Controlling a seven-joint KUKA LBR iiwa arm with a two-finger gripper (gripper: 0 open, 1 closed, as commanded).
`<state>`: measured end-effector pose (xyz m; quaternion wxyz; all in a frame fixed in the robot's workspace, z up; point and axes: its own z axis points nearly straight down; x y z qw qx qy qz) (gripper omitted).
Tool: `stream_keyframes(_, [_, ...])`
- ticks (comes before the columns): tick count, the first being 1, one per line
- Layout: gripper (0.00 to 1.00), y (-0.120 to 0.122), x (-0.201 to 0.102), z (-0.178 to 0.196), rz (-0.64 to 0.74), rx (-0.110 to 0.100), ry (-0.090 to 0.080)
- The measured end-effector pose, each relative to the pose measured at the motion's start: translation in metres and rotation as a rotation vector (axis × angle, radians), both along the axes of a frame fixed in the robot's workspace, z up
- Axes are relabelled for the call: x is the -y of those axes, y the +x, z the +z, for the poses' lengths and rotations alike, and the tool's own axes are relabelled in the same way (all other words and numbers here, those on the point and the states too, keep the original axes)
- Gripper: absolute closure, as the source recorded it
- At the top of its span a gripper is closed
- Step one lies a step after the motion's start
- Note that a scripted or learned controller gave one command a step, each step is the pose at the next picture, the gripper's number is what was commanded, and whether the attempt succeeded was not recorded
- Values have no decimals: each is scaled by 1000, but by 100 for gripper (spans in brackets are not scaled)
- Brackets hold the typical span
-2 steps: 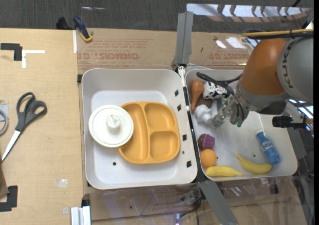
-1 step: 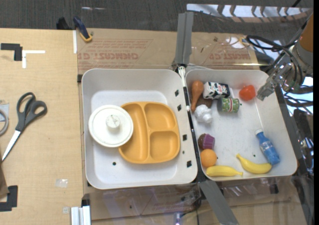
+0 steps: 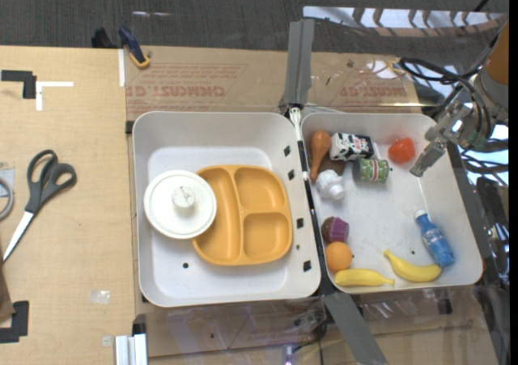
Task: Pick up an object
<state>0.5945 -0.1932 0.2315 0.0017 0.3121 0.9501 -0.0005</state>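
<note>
Our hand hovers at the right bin's upper right edge; we cannot tell its state. The nearest candidate, a red tomato, sits just beside it, next to the green can. We judge a straight descent centred over the tomato best, clear of the bin wall

The gripper hangs over the right bin near a red tomato, while the left bin holds a yellow divided plate and a white lid.
</note>
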Motion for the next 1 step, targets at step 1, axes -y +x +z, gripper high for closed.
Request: stream_keyframes(1, [0, -18, 29, -100, 20, -1, 1])
